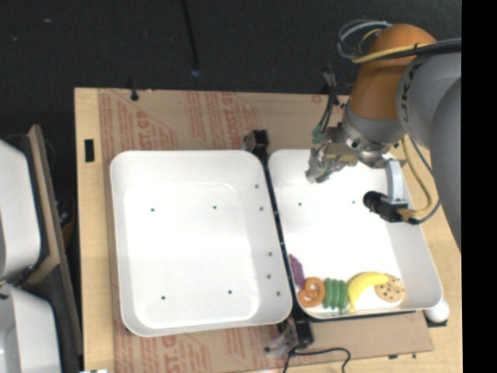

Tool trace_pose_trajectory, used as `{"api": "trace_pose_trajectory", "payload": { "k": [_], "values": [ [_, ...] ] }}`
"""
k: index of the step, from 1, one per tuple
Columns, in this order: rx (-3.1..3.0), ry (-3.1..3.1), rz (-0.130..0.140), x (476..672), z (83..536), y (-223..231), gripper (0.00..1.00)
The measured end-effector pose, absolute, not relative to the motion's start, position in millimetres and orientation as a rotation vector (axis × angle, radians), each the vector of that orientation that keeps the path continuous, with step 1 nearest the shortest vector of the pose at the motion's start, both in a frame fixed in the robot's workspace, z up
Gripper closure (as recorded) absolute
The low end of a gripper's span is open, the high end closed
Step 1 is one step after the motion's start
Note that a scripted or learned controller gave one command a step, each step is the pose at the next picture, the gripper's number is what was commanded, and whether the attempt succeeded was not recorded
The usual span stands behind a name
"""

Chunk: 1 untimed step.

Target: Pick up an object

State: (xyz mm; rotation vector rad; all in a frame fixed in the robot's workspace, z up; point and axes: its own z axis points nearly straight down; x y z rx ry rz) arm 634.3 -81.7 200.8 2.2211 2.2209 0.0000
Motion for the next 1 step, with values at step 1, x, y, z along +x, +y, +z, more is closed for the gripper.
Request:
{"api": "trace_pose_trajectory", "payload": {
  "k": [1],
  "values": [
    [2.225, 2.223, -0.006, 687.8, 132.6, -96.5, 1.00]
  ]
}}
